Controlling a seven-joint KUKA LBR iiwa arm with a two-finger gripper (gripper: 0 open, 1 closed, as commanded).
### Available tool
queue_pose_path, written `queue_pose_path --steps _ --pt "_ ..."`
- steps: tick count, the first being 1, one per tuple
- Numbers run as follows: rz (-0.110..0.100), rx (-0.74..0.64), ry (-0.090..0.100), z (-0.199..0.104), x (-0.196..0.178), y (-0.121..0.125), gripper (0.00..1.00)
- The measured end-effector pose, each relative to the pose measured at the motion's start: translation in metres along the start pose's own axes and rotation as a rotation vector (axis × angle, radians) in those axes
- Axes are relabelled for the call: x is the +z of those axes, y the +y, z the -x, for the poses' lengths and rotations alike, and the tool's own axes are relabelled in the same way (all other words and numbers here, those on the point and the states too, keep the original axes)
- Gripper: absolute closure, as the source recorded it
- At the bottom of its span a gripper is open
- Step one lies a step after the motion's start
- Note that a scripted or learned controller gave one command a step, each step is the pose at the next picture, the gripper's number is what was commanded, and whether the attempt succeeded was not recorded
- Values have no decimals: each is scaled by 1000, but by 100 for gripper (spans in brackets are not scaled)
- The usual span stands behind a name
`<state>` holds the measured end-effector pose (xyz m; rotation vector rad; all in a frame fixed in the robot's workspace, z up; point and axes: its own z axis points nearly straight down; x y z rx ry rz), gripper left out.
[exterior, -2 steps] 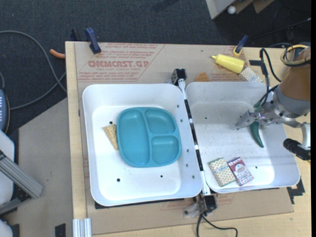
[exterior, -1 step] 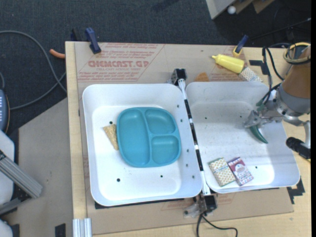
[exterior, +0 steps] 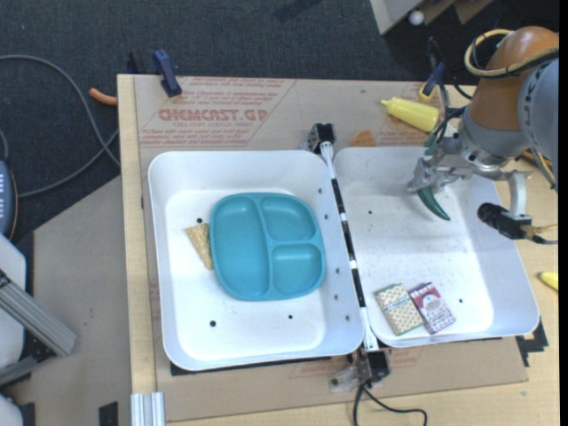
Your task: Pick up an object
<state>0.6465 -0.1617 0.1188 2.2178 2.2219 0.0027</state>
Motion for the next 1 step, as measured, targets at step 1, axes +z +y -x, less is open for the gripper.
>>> queue_pose_path --steps 1 --pt "0 0 1 -124 -76 21 100"
